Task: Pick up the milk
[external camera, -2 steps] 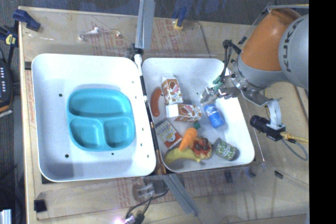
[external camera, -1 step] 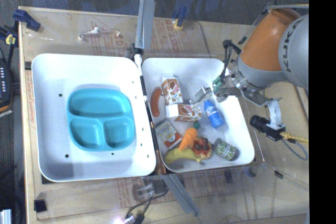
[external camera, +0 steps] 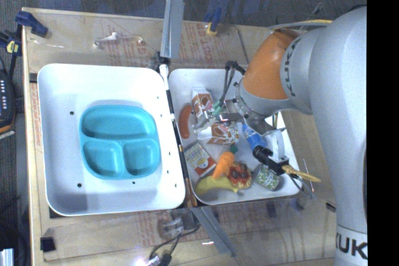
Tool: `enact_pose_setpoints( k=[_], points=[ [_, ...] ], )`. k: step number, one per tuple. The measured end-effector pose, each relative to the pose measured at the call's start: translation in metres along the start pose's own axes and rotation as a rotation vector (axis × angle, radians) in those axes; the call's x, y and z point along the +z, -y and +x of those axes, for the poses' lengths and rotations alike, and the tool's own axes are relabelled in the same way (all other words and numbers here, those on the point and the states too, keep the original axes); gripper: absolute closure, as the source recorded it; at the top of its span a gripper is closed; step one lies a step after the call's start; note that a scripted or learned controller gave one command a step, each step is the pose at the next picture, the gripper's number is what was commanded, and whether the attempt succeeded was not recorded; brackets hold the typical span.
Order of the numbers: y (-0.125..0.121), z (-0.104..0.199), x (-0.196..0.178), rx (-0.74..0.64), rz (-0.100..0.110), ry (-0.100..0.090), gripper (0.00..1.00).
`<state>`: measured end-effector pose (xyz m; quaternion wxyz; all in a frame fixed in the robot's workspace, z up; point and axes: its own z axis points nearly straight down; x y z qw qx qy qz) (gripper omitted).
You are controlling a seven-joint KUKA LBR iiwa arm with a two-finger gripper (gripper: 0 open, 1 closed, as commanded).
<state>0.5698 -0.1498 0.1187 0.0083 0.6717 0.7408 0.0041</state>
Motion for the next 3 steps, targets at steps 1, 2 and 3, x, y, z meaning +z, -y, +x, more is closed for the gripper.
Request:
enact_pose_setpoints(
  k=[1, 2, 3],
  points=[
    [-0.001, -0.002, -0.011, -0.001, -0.002, 0.004, 1.0],
    [-0.072, 0.024, 0.028, -0.207, 0.02, -0.01, 1.0],
    [-0.098, 0.08, -0.099, -0.308, 0.014, -0.01, 1.0]
  ],
)
